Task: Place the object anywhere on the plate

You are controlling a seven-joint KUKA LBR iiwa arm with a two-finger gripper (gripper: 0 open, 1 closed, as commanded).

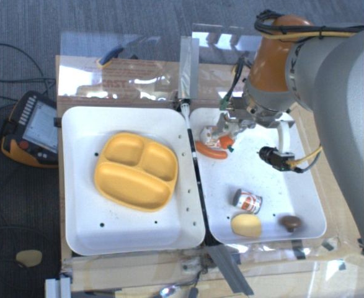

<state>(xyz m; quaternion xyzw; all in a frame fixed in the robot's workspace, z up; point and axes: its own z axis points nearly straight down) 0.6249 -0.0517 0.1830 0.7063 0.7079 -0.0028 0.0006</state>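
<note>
A yellow plate [137,169] with three compartments lies in the left bin [82,228]. In the right bin [306,197], an orange-red elongated object [210,150], like a sausage or carrot, lies near the upper left corner beside the divider. My gripper [221,134] is down in that corner, right above and against the object's right end, where a small red and green bit [227,143] shows. The wrist with its orange band [270,61] hangs over the bin's far edge. Nothing lies on the plate.
Toward the right bin's front lie a small red and white can [248,200] on its side, a pale yellow rounded item [247,225] and a small brown item [289,222]. A black cable connector [272,156] hangs from the arm over the bin's middle.
</note>
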